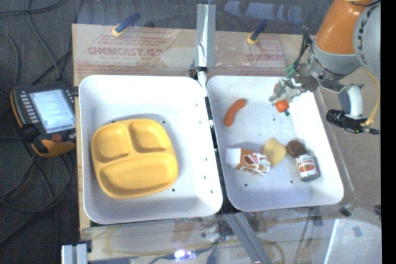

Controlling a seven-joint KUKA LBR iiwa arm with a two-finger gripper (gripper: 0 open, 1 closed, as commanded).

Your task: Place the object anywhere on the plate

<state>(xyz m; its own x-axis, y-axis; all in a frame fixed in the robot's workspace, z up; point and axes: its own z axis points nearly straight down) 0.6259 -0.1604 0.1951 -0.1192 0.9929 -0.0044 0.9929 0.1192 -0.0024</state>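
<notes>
Small orange piece [283, 106] pinched in the tool [281, 97], right bin's one o'clock.
Lift clear of the rim, carry toward nine o'clock, release low over the yellow divided plate [133, 157].

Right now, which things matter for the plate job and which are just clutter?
Job: yellow plate in the left bin; claw with a small orange object at its tip.
Clutter: sausage, snack packet, cheese wedge, brown disc, small jar.

I see the arm [346, 28] entering from the right, its orange band uppermost and the grey wrist angled down and to the left. The gripper [283, 96] sits low at the end of it, tips pointing down-left. A small orange-red piece shows at its fingertips; I cannot confirm a grip.
</notes>
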